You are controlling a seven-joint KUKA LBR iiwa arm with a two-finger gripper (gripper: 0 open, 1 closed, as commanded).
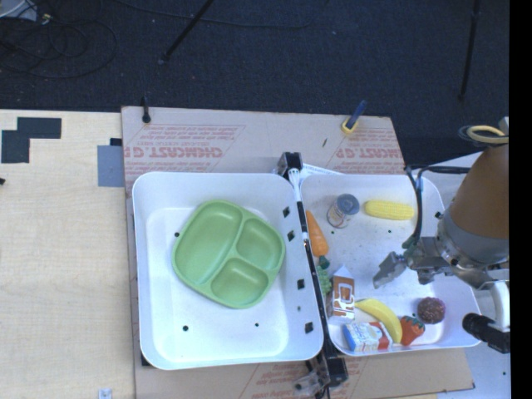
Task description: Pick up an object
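Objects for picking lie in the right bin (pixel 432 191): nearest, a small blue and white carton (pixel 362 337), a strawberry (pixel 411 328) and a banana (pixel 381 314), with a dark red ball (pixel 431 309) to their right and an orange and white packet (pixel 343 297) to their left. Above the bin's middle hangs the gripper (pixel 396 268), its dark fingers spread apart with nothing between them. Farther off lie a carrot (pixel 315 233) by the left wall, a small tin can (pixel 342 209) and a corn cob (pixel 389 210). A green divided plate (pixel 229 253) sits in the left bin (pixel 158 306).
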